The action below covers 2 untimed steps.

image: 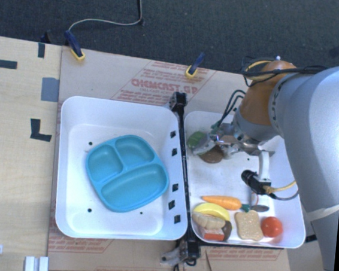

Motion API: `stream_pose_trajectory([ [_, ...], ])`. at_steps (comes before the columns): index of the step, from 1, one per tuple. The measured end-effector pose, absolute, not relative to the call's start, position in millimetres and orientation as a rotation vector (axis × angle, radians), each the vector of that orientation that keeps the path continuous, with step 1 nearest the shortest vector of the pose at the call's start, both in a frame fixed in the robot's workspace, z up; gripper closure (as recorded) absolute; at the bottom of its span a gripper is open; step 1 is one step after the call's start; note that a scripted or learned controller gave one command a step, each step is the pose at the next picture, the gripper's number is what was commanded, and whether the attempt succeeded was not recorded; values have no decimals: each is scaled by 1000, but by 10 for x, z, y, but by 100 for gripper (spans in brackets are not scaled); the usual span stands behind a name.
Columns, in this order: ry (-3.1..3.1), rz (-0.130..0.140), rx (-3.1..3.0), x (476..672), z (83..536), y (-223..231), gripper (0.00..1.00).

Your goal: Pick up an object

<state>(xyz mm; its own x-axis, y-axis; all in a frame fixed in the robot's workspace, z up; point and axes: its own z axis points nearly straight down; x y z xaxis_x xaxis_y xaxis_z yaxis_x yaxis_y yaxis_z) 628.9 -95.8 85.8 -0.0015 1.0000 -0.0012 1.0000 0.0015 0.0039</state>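
Gripper (217,144) sits low in the right bin's (292,175) far-left corner, over a green piece (197,139) and a brown piece (211,155). You cannot tell whether it is clenched or released. Nothing is visibly lifted; by my reading, the pick remains undone.

Two shallow white plastic bins sit side by side. The left bin (71,152) holds one light-blue three-compartment plate (127,172). The right bin (288,210) holds one orange carrot (221,200), one yellow banana (211,211), one slice of tan bread (247,224) and one red tomato (272,226).
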Motion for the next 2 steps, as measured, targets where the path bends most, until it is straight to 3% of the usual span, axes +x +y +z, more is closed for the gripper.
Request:
stream_pose_trajectory([
  [2,2223,1,2218,6688,851,-937,0],
])
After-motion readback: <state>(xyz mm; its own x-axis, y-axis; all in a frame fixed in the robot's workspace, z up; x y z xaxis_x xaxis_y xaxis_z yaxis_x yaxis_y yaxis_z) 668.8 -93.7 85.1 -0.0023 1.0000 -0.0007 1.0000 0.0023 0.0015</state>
